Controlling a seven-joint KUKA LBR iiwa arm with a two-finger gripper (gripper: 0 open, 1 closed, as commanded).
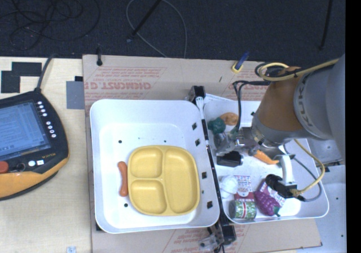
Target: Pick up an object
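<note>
The grey arm with its orange band (280,105) leans in from the right over the right-hand shallow white plastic bin (321,204), its wrist low above the bin's upper left part. The black gripper (228,159) sits just off the divider between the bins; I cannot tell how the claw stands, for it is a dark lump from here.

Scattered in that bin are small toy-like pieces. A slim orange carrot-shaped piece (265,158) lies just right of the gripper, its long axis slanting from upper left to lower right. Above it is a round teal lump (216,125) beside a tan, bun-like thing (229,117). Lower down stands a small white carton with red print (242,183), too small to read, and beneath it a green can with a label (243,209) lying on its side, long axis left to right. A crinkly purple packet (268,199) lies just right of the can.

The left white bin (104,128) holds a glossy yellow plastic plate with three compartments (163,180); an orange sausage-shaped piece (122,178) lies just left of it, long axis running up and down.

The brown cardboard under the bins (146,74) bears red mirrored lettering I can't make out.
</note>
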